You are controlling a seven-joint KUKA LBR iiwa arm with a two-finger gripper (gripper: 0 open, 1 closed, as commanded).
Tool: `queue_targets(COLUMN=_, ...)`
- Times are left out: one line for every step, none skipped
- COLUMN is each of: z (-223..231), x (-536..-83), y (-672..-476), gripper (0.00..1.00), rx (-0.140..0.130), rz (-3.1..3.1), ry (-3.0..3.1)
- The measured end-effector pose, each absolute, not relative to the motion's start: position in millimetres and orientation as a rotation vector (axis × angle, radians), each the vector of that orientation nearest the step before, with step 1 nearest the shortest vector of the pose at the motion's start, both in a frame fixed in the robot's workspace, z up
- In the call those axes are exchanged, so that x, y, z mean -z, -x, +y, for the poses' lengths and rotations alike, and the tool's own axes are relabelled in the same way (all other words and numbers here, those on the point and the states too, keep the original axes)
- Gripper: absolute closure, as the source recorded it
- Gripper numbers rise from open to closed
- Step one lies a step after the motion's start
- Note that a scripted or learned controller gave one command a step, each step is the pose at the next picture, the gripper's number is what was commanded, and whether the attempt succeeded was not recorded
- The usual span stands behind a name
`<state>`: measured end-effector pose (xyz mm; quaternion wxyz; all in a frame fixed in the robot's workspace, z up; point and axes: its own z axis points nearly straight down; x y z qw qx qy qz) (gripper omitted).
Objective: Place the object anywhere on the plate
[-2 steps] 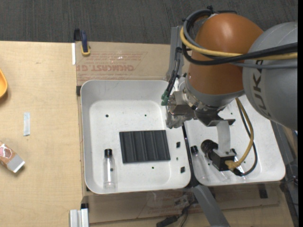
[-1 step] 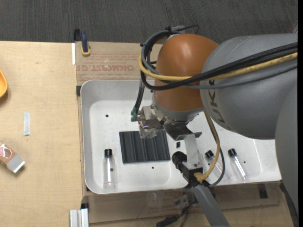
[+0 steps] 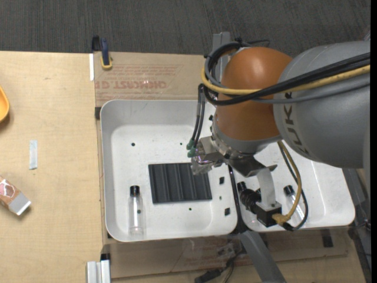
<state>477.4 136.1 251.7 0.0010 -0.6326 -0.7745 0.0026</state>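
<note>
Not done yet: clear vial (image 3: 135,211) lying lower left in left bin (image 3: 112,158), apart from ribbed black plate (image 3: 178,183); gripper (image 3: 203,161) over plate's right edge, finger state unreadable.

A clear vial (image 3: 135,211) lies in the left bin (image 3: 112,158) beside a ribbed black mat (image 3: 177,183).

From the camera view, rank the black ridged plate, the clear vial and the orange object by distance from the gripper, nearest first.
1. Black ridged plate, in the left bin, directly beside the gripper.
2. Clear vial, near that bin's front-left corner.
3. Orange object, on the bench at the far left edge.
</note>
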Motion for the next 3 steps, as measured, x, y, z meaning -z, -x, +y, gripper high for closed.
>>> queue_targets(z=120.4, x=-285.2, y=-478.4, gripper=1.00, rx=-0.003, rz=-2.579, ry=1.795)
queue_targets(z=48.6, x=-294.2, y=-478.2, gripper=1.00, rx=-0.004, rz=-2.637, ry=1.707)
queue_targets(z=112.9, x=-230.1, y=-477.1, gripper=1.00, rx=-0.007, rz=-2.509, ry=1.887)
